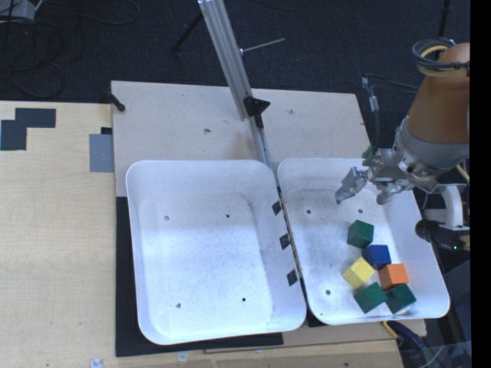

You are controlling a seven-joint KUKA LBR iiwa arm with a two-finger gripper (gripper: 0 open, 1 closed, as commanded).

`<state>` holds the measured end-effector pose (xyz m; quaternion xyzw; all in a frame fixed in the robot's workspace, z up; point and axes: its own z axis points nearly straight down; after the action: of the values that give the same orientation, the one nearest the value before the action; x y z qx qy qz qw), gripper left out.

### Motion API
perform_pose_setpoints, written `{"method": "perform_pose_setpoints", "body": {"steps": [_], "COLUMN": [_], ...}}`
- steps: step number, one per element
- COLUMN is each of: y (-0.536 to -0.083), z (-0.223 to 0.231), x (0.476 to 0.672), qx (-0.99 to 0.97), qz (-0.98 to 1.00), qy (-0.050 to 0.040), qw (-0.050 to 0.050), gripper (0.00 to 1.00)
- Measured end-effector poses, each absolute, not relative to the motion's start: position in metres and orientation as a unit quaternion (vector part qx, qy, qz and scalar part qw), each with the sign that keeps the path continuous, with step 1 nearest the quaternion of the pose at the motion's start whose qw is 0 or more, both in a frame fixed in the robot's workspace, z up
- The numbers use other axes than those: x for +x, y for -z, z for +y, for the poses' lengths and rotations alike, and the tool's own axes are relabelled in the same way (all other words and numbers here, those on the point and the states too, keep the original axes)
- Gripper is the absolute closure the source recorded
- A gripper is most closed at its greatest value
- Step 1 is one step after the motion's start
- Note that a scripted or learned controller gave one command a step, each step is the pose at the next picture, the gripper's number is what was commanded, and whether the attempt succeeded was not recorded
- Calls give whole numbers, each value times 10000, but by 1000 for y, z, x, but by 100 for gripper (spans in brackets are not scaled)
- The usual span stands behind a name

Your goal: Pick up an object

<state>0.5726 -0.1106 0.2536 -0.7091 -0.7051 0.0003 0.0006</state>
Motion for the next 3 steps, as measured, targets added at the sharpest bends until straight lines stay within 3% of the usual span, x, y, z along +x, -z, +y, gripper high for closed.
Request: {"method": "perform_pose_setpoints", "body": {"steps": [1, 2, 3], "y": [-208, -91, -101], "z": [-178, -193, -194], "x": [553, 553, 552], "qx": [-7095, -7075, -7089], "qz": [-7047, -7067, -7053], "qy": [-31, 6, 4], "qw": [27, -1, 5], "gripper": [0, 0, 100]}}
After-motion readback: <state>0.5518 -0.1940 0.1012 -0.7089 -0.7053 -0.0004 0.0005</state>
